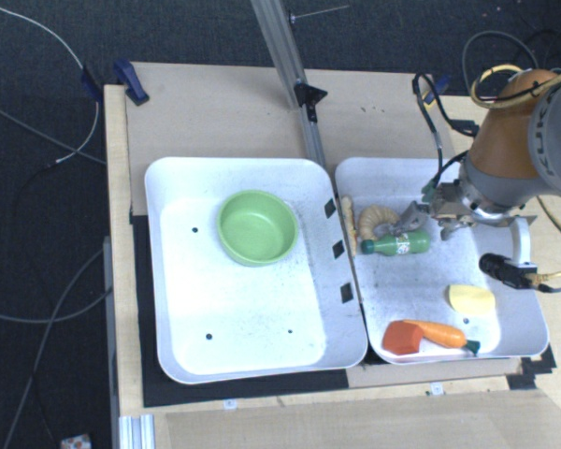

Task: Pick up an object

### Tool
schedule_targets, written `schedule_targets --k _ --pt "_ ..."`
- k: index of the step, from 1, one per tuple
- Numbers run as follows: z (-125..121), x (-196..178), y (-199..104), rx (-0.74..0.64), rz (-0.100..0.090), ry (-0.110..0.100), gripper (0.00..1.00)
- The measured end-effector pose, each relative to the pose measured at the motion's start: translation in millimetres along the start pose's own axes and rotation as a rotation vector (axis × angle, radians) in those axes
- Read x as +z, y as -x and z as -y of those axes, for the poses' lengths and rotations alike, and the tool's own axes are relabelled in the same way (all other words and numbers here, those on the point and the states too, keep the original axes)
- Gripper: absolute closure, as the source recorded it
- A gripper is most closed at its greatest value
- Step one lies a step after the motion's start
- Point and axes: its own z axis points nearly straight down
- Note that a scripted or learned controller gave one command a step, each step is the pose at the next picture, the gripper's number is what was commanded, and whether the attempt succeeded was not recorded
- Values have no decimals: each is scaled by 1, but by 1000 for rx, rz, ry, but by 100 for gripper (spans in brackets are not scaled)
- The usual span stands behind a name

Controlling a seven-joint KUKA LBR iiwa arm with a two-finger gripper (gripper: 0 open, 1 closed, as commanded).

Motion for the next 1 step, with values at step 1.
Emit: schedule_targets --k 1 --pt "-2 -16 0 0 3 10 100"
